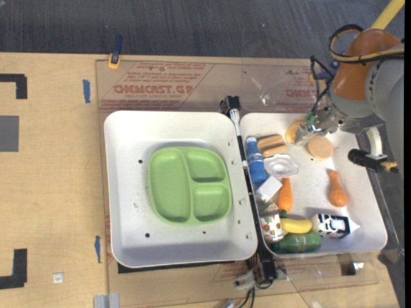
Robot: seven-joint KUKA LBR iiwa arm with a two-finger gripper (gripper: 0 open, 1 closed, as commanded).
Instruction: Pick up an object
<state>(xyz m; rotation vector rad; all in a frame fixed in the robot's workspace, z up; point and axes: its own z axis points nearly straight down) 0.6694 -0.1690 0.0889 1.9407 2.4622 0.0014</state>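
Setting: robotics laboratory, test bench; plywood benchtop marked with black tape corners and blue tape tabs; printed cardboard sheet under two shallow white bins; grey industrial arm with orange band reaching in at right; dark carpet floor beyond; toy food and a green divided plate as test props.

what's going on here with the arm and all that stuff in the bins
A grey robot arm reaches in over the far end of the right bin, its gripper low beside a yellow piece and a tan round disc. Nothing is visibly held. The right bin also holds carrots, a banana, a blue bottle and more. The left bin holds a green divided plate.
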